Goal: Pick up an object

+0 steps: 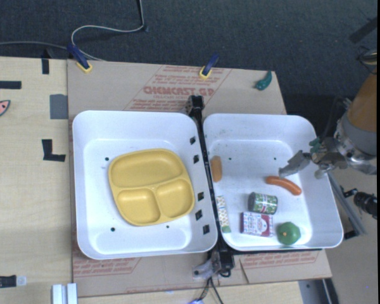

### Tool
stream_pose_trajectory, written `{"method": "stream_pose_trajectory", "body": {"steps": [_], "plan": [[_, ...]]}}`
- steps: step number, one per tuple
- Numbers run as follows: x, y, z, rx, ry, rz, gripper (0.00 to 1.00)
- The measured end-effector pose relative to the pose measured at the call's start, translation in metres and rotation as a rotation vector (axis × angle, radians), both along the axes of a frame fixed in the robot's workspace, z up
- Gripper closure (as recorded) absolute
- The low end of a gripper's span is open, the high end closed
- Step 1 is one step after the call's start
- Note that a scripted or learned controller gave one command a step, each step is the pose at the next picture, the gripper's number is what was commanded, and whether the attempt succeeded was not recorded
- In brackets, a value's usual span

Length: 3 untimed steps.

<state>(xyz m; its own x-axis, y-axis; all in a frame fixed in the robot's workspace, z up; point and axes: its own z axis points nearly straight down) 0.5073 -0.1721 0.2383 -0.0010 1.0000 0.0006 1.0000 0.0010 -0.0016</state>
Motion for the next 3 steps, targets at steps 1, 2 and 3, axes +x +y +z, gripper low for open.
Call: {"method": "stream_pose_trajectory", "body": {"steps": [1, 2, 3], "plan": [[0.004, -0.020, -0.113, 0.001, 0.003, -0.001, 0.00], [0.038, -0.013, -0.152, -0.001, -0.003, 0.000, 0.00], [0.039, -0.014, -0.142, -0.004, -0.007, -0.001, 1.00]]}}
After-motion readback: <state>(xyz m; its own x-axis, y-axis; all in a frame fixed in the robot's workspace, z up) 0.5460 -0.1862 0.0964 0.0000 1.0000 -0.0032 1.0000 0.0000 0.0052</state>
